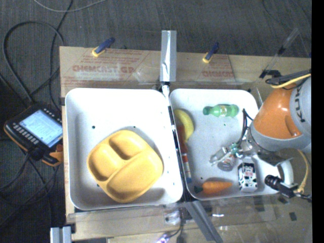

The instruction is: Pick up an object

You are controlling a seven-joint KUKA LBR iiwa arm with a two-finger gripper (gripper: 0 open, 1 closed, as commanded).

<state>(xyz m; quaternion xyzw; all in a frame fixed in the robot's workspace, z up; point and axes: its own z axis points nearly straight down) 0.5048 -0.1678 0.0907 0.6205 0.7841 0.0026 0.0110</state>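
Observation:
My gripper (226, 157) hangs low in the middle of the right bin (202, 96), under the arm's orange band (276, 118). It is over bare bin floor, between a green bottle (221, 110) lying at the back and an orange carrot (216, 187) at the front. A small white carton (247, 176) lies just right of it and to the front. A yellow banana (185, 123) rests by the bin's left wall. Nothing clearly sits in the gripper; its tip is small and glinting.
A thin red and white marker (183, 158) runs along the right bin's left wall. A yellow divided plate (125, 164) lies in the left bin (81, 105). A handheld pendant (35, 130) lies off the bench at the left.

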